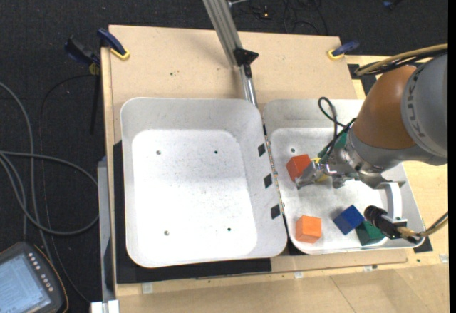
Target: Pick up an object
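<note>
In the right bin [285, 122] lie several blocks. An orange-red block [298, 165] sits near the bin's middle, right against my gripper [311, 177], which reaches in from the right just below and beside it. Another orange block [308, 228] rests near the front rim. A blue block [348, 219] and a green block [370, 234] lie at the front right. The arm's grey wrist and orange band [385, 115] hang over the bin's right half and hide what lies beneath.
The left bin [189, 176] stands beside the right one, sharing a middle rim. A slanted metal pole [221, 12] crosses the bench's back. Clamps sit at the bench's far corners. A black cable [329, 113] loops off the wrist.
</note>
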You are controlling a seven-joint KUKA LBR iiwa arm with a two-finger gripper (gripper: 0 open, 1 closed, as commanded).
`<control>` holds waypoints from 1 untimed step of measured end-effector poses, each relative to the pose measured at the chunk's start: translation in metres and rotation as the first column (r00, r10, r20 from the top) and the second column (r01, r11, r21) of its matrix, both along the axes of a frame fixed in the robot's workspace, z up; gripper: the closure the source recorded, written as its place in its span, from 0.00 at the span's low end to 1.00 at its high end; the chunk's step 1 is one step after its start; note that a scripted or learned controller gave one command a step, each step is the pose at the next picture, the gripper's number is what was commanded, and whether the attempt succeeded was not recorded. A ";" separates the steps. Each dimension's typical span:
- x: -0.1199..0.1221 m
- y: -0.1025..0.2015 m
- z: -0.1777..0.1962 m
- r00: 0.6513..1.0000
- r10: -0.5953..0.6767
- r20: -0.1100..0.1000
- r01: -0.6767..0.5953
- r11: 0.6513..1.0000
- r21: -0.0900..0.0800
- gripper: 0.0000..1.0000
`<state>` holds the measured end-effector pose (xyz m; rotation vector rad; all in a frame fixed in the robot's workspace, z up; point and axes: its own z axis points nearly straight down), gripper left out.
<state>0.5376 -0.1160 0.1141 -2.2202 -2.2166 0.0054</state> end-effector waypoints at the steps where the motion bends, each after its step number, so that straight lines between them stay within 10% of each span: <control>1: 0.000 0.000 -0.020 1.000 0.001 0.003 -0.001 1.000 -0.001 0.00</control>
